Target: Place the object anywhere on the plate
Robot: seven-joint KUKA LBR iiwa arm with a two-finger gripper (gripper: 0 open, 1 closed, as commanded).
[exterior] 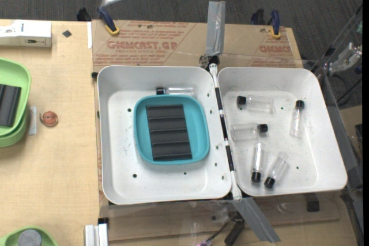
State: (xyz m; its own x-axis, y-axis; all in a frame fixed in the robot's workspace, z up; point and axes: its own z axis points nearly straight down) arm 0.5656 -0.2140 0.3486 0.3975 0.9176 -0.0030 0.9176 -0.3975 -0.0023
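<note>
A teal square plate (141, 124) holding a black ribbed insert (168, 131) sits in the middle of the left white bin (115, 176). Just behind the plate, a clear vial with a black cap (176, 90) lies on its side on the bin floor, apart from the plate's rim. Several more clear vials with black caps lie scattered in the right white bin (323, 141), among them one near the back left (255, 103), one upright-looking at the right (297, 118) and two close together at the front (258, 161).
The bins rest on cardboard (150, 43) held by clamps (107, 19). On the wooden bench to the left lie a green tray (17, 83), a small orange disc (49, 118) and a white box (26, 33). A metal bracket (215, 29) stands behind the bins' shared edge.
</note>
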